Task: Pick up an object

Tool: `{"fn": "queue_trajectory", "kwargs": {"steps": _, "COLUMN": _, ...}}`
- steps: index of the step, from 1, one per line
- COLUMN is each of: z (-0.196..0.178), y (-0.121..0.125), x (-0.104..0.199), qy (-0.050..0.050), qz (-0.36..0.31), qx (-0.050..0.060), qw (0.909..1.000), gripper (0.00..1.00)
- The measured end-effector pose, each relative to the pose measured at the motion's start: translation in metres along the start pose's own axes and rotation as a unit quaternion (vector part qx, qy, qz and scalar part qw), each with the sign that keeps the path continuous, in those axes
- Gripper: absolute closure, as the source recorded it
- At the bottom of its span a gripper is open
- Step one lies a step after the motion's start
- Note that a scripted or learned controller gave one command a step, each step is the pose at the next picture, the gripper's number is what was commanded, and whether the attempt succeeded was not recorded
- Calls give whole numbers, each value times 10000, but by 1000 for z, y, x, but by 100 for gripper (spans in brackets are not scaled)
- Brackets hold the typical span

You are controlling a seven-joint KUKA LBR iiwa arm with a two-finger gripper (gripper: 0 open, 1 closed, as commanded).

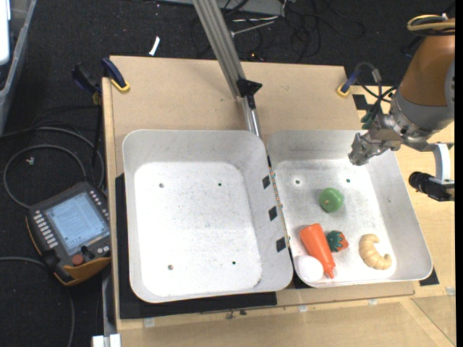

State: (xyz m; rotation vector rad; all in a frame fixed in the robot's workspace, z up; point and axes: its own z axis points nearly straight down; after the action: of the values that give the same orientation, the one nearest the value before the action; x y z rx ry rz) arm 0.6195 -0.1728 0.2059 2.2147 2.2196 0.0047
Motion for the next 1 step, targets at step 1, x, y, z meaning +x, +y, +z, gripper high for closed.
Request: {"fn": "queue_trajectory", "kwargs": {"steps": 1, "z": 4, "y": -21, "x": 54, "qy": 22, "qz": -25, "qx": 43, "qw": 10000, "gripper": 100}}
